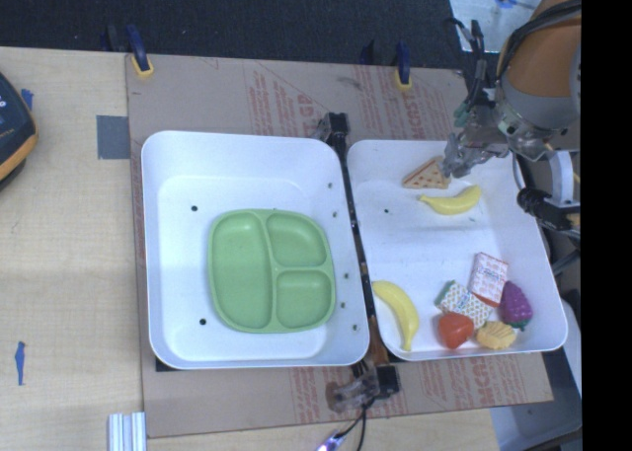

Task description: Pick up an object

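A: Where is the gripper point(460, 165) right now?

B: Low over the far end of the right white plastic bin point(395, 242), at the end of the grey arm with the orange band point(538, 59). Its tip is right at a tan triangular toy sandwich slice point(425, 176), touching or just above its right corner.

A: Is it holding that slice?

B: I cannot tell; the tip is too dark and small to read, and nothing is clearly between its parts.

A: What else is in that bin?

B: A small yellow toy banana point(450, 202) just in front of the slice. At the near end lie a larger yellow banana point(397, 311), a red toy tomato point(454, 330), a red-and-white packet point(488, 278), a purple grape bunch point(515, 303) and a yellow piece point(496, 336), clustered together.

A: And the left one?

B: The left white bin point(168, 242) holds a light green divided plastic plate point(271, 269). Both bins sit on brown cardboard on the table point(59, 271).
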Motion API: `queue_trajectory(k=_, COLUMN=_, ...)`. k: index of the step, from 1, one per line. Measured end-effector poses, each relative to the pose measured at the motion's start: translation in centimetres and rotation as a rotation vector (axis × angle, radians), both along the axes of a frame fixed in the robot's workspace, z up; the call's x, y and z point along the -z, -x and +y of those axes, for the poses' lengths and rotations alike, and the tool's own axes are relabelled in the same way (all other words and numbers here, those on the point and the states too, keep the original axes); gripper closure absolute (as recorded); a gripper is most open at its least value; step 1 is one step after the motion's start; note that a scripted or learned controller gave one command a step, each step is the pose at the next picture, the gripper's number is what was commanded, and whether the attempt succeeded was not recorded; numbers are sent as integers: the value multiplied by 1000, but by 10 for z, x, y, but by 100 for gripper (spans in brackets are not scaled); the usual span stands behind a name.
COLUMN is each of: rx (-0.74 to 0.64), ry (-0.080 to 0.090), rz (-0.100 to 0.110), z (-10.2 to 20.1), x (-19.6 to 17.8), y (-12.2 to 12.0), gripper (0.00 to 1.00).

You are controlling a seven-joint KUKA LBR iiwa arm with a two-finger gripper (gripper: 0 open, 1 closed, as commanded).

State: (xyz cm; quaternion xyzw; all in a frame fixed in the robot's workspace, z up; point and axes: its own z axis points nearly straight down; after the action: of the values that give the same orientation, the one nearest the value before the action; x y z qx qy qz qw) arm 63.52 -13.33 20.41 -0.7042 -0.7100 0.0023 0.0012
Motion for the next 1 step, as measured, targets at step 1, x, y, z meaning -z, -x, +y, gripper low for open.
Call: queue_trajectory(k=1, rx=3, ry=-3, rz=-3, z=93, x=-48, y=2, gripper=100)
